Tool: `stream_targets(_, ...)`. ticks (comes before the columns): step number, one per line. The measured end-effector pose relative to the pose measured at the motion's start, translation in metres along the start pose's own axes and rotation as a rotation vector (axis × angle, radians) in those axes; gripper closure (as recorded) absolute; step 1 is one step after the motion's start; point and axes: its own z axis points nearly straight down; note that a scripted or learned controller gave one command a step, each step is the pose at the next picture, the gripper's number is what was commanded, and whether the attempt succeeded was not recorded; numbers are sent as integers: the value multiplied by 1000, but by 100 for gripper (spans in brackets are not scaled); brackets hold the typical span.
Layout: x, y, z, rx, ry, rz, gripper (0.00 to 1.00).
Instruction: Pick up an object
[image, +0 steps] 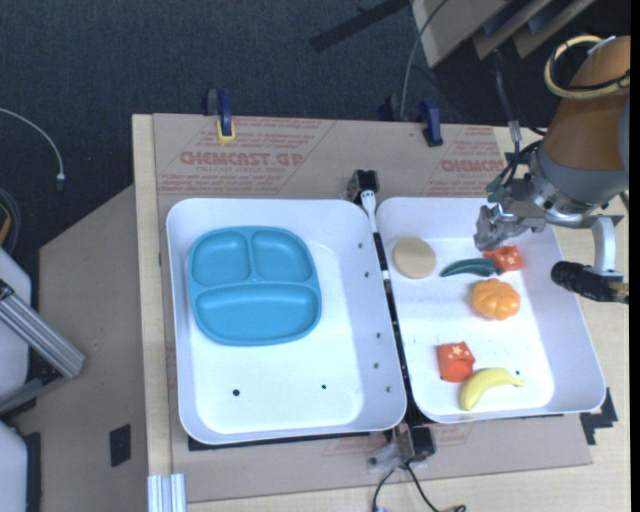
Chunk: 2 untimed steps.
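My gripper hangs low over the far part of the right bin, just above a small red piece and the green chili pepper. A beige round cookie lies to its left. An orange pumpkin-like toy sits nearer the front. A red block and a yellow banana lie at the bin's near end. I see nothing held between the fingers.
The left bin holds a blue divided plate. A black clip sits between the bins at the far edge. A black part juts over the right bin's right rim.
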Motion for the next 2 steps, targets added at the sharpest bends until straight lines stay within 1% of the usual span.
stream_targets(1,52,8,-13,-1,3,-6,100)
stream_targets(2,108,11,-23,0,3,-6,100)
